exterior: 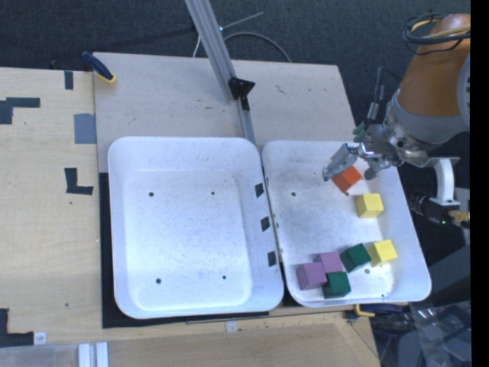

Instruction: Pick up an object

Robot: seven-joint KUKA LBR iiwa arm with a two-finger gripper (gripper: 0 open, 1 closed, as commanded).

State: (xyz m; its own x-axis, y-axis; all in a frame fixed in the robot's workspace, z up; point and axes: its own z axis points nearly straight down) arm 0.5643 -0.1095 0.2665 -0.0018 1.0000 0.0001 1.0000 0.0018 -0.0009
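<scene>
My gripper (350,173) hangs over the back part of the right bin (306,205), with its fingers spread apart. An orange block (348,179) sits between the two fingertips, and there is a gap on each side of it, so the fingers are not closed on it. A yellow block (369,205) lies just in front of the gripper. Near the bin's front edge lies a cluster: two purple blocks (311,274) (331,261), two green blocks (354,257) (336,284) and another yellow block (382,251).
The left bin (122,205) sits beside the right one, with a raised divider between them. A slanted metal pole (214,40) crosses the back of the bench. The arm's orange band (435,82) looms at the right.
</scene>
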